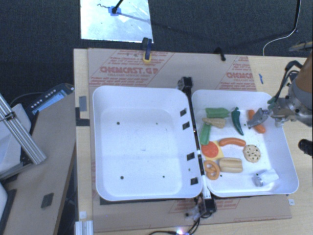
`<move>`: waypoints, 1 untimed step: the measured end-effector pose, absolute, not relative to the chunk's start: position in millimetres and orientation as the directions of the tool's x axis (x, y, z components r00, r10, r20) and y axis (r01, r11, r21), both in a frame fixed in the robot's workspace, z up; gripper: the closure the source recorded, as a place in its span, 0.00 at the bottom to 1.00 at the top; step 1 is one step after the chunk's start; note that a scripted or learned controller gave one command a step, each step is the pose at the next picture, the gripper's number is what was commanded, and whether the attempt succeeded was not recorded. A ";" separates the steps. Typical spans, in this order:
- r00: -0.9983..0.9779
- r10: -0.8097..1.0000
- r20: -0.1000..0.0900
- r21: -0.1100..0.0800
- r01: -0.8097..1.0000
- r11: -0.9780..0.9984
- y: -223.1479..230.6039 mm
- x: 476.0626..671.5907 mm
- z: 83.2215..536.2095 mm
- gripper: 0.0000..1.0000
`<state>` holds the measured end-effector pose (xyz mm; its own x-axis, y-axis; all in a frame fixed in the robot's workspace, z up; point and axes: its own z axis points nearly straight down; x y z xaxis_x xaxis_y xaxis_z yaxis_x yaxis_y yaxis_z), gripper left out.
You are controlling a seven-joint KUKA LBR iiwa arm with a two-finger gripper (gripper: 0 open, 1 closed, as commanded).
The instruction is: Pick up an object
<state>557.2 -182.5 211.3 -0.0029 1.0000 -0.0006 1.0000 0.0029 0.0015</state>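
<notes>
The gripper (257, 119) is seen over the far right part of the right bin (283, 153), just above an orange carrot (259, 127); whether the jaws are apart or together cannot be told. A green pepper (237, 121) lies just left. A cookie (252, 153) and sausage (232, 142) lie nearer. The left bin (105, 131) sits beside it on the counter (80, 82).

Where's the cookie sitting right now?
The cookie lies in the right bin, toward its right-centre, just below the sausage and up-right of the bread roll.
</notes>
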 end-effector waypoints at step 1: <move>-0.010 1.000 -0.001 0.002 1.000 0.010 -85.3 578.1 78.5 0.00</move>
